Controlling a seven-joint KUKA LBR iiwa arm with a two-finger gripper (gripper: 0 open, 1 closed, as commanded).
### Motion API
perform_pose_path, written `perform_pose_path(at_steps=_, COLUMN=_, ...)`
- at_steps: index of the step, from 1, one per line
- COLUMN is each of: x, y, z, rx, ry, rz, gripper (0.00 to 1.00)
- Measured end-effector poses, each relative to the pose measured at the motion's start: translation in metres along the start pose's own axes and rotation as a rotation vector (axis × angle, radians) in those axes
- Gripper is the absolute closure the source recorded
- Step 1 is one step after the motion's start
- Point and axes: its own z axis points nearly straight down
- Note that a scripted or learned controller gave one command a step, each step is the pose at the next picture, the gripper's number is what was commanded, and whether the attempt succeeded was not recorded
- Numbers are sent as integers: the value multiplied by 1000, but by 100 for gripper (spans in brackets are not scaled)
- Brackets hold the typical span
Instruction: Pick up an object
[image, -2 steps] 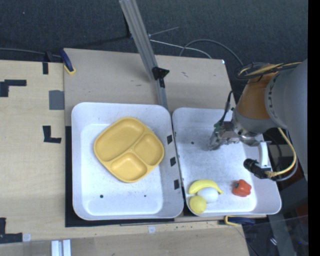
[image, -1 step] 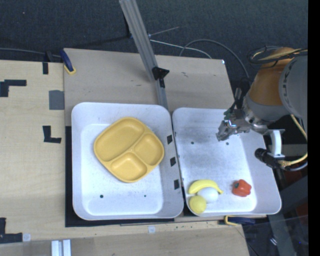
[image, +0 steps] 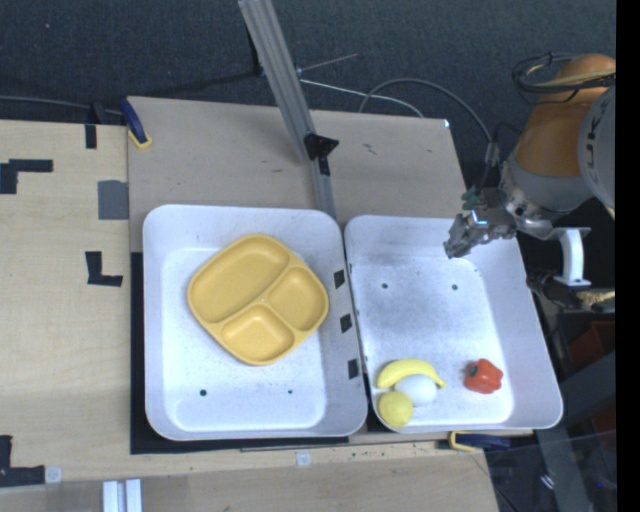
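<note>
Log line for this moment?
pincer over right bin far corner | banana, lemon, red pepper near edge

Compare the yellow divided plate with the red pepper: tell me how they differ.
The yellow divided plate is broad, flat and yellow; the red pepper is small, rounded and red. The plate lies mid left bin; the pepper sits near the right bin's front edge, beside a banana. Both rest apart from the gripper.

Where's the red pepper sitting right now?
The red pepper lies in the right bin, near its front right corner, just right of the banana and the white egg.
</note>
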Motion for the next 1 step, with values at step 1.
perform_pose_path(at_steps=1, x=1, y=-5, z=-62, rx=0, ry=0, rz=0, gripper=100)
